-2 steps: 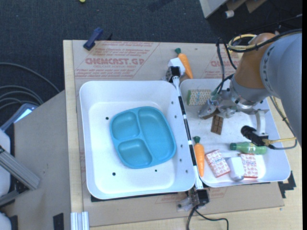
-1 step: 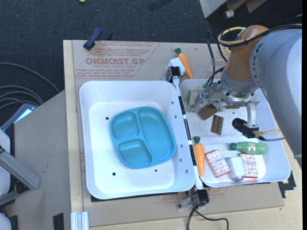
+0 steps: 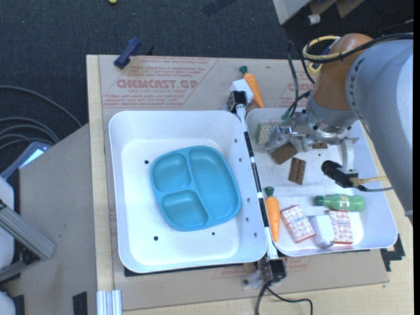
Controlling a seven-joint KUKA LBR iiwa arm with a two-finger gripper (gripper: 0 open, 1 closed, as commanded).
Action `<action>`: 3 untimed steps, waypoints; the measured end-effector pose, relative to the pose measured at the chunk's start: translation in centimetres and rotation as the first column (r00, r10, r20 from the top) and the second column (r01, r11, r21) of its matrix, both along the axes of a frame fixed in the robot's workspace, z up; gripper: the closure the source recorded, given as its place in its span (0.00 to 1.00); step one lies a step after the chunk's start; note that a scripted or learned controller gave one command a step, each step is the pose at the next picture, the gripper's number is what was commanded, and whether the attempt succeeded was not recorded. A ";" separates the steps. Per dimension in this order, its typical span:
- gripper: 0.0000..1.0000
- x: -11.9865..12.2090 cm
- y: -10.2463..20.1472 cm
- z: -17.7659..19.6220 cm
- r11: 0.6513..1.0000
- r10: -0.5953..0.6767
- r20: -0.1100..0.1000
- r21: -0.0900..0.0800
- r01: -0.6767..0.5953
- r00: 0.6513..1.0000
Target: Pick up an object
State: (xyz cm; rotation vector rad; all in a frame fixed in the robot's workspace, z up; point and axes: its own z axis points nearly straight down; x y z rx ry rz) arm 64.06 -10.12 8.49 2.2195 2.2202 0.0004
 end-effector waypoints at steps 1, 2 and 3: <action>1.00 0.1 0.0 1.1 1.000 0.002 0.003 -0.001 -0.002 1.000; 1.00 -8.2 -4.9 4.7 1.000 -0.001 -0.004 0.002 0.001 1.000; 0.00 -8.2 -4.9 4.7 1.000 0.000 -0.004 0.003 0.001 1.000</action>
